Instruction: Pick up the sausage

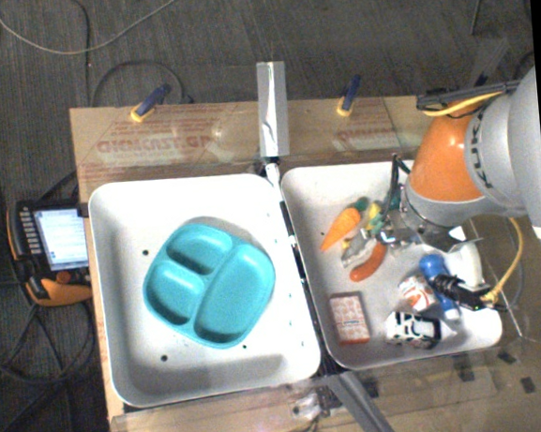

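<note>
Here the claw (374, 240) hangs low in the right bin (302, 255), at the end of the grey arm (491, 158) with its orange band, which comes in from the right. The sausage (368, 261), a reddish-orange link lying at a slant, sits right under the claw's tips and touches them or nearly so; its lower end pokes out below and to the left of the claw. Whether the claw is clenched on it or released cannot be told, since the metal parts blur together there. Just to the left of the claw and slightly above lies a carrot (339, 228), with a small green and yellow piece (370, 211) just above the claw. Below the claw and a little left, a small reddish box (349, 317) lies flat on the bin floor. Below and to the right are a blue-capped item (432, 268), a white and orange item (416, 294), and a black and white toy (413, 329) near the bin's lower edge. Well to the left of the claw, in the left bin (123, 364), rests a teal divided plate (210, 281). Both bins stand on the desk (188, 138).
</note>
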You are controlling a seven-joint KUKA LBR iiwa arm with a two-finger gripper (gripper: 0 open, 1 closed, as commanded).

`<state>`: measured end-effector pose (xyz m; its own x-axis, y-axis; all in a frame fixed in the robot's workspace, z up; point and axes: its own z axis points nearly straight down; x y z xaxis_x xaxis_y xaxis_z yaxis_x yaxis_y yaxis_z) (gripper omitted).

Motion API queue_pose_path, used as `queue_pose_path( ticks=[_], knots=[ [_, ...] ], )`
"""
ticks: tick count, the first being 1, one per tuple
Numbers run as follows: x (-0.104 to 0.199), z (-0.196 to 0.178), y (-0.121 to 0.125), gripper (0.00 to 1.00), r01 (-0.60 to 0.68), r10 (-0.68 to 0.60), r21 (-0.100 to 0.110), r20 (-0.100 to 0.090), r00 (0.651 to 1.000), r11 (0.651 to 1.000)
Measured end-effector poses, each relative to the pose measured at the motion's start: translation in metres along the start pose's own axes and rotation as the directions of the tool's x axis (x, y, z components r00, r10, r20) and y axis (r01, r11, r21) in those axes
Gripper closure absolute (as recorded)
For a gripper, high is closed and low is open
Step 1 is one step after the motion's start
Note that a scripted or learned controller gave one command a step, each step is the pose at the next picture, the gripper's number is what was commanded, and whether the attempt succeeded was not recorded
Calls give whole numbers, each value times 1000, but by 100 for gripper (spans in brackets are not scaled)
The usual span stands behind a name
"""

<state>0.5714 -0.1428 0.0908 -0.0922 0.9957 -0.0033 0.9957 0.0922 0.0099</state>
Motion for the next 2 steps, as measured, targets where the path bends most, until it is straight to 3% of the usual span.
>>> queue_pose_path(
  ticks=[1,2],
  knots=[
    [1,-10,2,100,1,-1,-4,-1,1000,1000],
    [78,-149,-36,100,135,-135,10,-5,991,991]
  ],
)
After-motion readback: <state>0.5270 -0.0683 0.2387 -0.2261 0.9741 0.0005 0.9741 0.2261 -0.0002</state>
